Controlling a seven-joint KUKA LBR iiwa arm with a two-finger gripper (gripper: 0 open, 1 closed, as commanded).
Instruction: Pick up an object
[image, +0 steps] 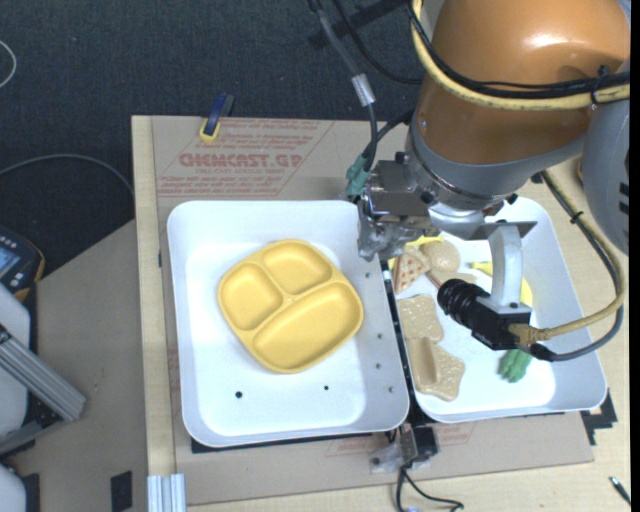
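Landmark: the divider where the two white bins meet, running down the middle of the desk (150, 300).

1. Left bin (190, 300). Holds one item, a yellow three-compartment plate (290, 303), lying flat and turned at an angle, just left of the divider. Likely parked here as a receiving dish rather than a pick candidate, being wide and shallow.

2. Right bin (575, 330). Holds the small pickable pieces, crowded just right of the divider: a pizza-slice toy (408, 270) nearest the divider's upper end, a pale round piece (441, 258) touching it on the far side, tan bread-like pieces (430, 345) further down along the divider, a green piece (515, 365) well off to the far side, and a yellow piece (520, 290) partly hidden by cabling.

3. Claw (383, 235). Hangs at the divider's upper end, directly over the bin edge and just beside the pizza-slice toy (probably lining up on that cluster). Its state cannot be told; the wrist housing blocks the tips, and nothing is seen gripped.

4. Arm (510, 90). Orange band and grey body overhang the right bin's upper part, shadowing what lies beneath.

Task status, judged: no object lifted yet.
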